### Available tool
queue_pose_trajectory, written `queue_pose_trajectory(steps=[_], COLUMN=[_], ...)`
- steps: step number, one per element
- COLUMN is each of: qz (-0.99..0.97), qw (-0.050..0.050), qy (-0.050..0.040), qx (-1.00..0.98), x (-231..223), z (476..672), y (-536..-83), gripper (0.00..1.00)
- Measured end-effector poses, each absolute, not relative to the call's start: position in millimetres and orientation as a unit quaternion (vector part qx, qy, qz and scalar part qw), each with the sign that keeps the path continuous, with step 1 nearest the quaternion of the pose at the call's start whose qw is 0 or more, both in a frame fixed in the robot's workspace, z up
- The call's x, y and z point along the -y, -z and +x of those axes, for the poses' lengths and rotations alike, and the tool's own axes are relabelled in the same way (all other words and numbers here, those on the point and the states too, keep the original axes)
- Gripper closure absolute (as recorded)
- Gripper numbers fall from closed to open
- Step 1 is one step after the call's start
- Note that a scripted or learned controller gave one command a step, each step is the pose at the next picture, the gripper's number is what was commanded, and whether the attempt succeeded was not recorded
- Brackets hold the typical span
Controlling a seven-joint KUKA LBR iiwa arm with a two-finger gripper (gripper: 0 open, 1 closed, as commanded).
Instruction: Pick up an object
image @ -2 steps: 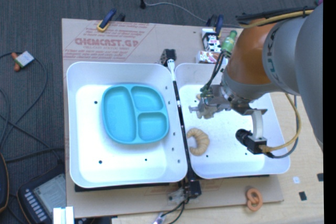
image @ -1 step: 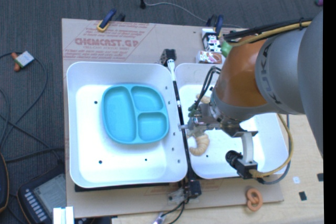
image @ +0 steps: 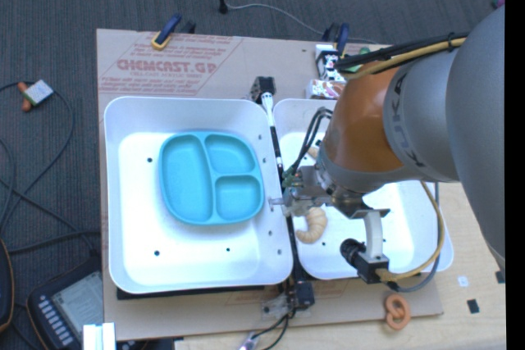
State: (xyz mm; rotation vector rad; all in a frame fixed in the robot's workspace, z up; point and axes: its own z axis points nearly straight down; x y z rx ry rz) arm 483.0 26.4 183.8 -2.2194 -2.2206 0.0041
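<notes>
the croissant (image: 312,225), a pale curved pastry-shaped toy, lies in the right bin (image: 410,246), near that bin's nine o'clock wall and a little toward its seven o'clock corner. the gripper (image: 305,197) sits directly at the croissant's twelve o'clock, right above it and seeming to touch its upper end, but the wrist and its cables cover the tips, so i cannot tell how wide the fingers stand or whether anything is between them. the arm (image: 426,111) comes in from three o'clock, its orange band (image: 365,127) lying over the upper half of the right bin. a small black block (image: 361,256) on a stalk hangs off the wrist at the croissant's four o'clock.

the left bin (image: 123,176) holds a blue divided plate (image: 209,176) with three sections, resting near its centre, well apart from the croissant at its nine o'clock. both bins sit on a cardboard sheet (image: 164,65) printed with red letters. an orange ring (image: 397,311) lies on the board outside the right bin, at its six o'clock. a blue clamp (image: 168,29) grips the cardboard's twelve o'clock edge.
</notes>
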Motion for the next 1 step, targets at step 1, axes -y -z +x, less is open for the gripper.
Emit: queue_pose_trajectory(steps=[1], qz=[-0.707], qw=[0.001], qy=[-0.0011], qx=[0.707], x=[-14.9], z=[483.3], y=[-184.0], gripper=[1.0])
